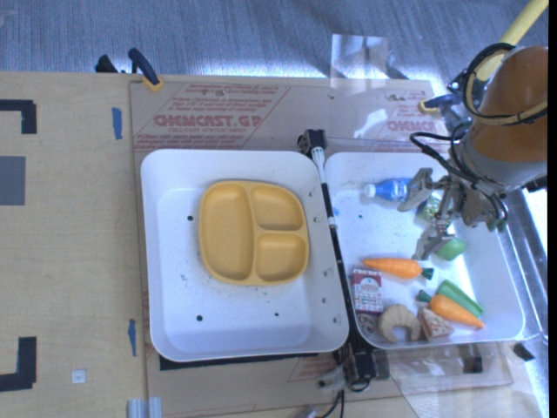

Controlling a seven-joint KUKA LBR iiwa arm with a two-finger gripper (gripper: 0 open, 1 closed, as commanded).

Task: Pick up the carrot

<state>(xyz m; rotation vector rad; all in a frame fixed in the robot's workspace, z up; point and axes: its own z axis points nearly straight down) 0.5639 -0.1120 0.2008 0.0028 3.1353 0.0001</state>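
- The target, a slim orange toy carrot with a green stub, lies flat in the right shallow white bin, roughly mid-bin, its green end pointing toward the arm's side.
- Note a second orange-and-green carrot-like piece nearer the bin's front right corner — pick one target and keep to it; the slim one lies more in the open.
- The two-finger gripper hangs above and just right of the slim carrot's green end, apart from it. The fingers look spread, nothing between them.
- A pale green round piece sits just beside the fingertips; you risk nudging it or catching it instead.
- Advice for the descent: shift the tool toward the carrot's middle, away from the taper, so the grasp falls on the thickest part.
- Turn the wrist so the fingers close across the carrot's short width, not along its length.
- Below the carrot stand a small red-and-white carton and a tan pastry-shaped toy — near, but probably clear of the fingers.
- A small clear bottle with a blue label lies at the bin's far side, well apart.
- The left bin holds a yellow divided plate; it has no part in this step.
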